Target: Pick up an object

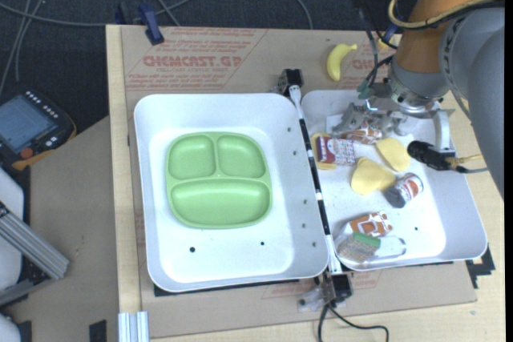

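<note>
Hovering low over the far end of the right bin, the claw sits just above a red-and-white packet, and how far it is open I cannot tell from up here. Just beyond the claw toward the near side lie two pale yellow pieces, touching each other. Nearer still, a small can lies on its side beside them. At the bin's near end, well away from the claw, rests a clear wrapped pack. Behind the claw, on the bare surface, lies a banana. Off to its left, the other bin carries a green divided tray.
</note>
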You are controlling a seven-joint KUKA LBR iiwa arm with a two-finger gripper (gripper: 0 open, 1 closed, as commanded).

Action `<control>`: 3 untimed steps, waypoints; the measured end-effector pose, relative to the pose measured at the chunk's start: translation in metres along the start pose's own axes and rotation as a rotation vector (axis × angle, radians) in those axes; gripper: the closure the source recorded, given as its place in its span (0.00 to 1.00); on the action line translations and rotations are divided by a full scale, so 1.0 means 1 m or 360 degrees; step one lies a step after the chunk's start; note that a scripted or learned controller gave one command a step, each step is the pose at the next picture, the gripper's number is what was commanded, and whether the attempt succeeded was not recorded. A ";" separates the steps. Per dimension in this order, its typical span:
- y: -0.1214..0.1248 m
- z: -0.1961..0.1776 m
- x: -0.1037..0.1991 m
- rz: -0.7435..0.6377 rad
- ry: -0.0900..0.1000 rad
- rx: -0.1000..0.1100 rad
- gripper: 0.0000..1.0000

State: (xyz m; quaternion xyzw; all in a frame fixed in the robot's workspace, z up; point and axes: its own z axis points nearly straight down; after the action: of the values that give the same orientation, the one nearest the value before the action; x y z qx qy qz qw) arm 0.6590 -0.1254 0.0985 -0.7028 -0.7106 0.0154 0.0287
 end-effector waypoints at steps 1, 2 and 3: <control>-0.086 -0.080 0.078 0.0015 -0.0027 -0.0100 1.00; -0.087 -0.079 0.077 0.0017 -0.0028 -0.0097 0.00; -0.069 -0.009 0.028 0.0019 -0.0029 -0.0095 0.00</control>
State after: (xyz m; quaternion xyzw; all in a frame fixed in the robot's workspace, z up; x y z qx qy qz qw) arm 0.5900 -0.0988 0.1125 -0.7074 -0.7068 0.0009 0.0012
